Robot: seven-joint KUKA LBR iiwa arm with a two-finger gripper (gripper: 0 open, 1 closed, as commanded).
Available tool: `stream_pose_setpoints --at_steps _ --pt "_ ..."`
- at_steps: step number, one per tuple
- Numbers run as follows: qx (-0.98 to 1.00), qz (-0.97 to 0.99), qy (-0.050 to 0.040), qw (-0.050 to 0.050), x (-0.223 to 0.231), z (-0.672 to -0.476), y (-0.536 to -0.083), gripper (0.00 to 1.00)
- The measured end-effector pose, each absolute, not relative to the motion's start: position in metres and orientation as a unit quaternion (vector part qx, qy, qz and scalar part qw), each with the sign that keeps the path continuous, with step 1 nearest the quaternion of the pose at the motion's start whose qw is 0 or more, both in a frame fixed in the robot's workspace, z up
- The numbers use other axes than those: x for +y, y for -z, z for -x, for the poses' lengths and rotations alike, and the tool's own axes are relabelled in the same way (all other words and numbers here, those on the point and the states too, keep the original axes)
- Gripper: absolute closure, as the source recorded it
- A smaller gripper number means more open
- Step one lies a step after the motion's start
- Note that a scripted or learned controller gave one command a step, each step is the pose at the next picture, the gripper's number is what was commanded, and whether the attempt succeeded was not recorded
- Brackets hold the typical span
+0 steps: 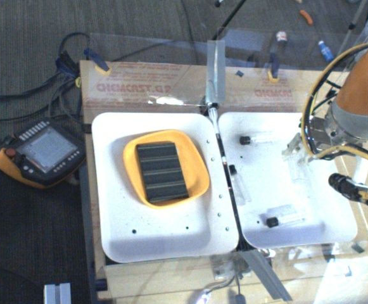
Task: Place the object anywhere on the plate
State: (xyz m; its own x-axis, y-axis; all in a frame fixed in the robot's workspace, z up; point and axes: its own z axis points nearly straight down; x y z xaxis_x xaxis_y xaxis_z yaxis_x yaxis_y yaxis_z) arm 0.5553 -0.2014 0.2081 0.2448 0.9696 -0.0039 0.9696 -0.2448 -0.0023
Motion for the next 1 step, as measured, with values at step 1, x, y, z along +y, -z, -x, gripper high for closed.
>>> stream_pose_setpoints --at_steps 1 --pt "0.614 -0.789 0.0022 0.001 -0.2014 -0.5554 -0.2083 0.00"
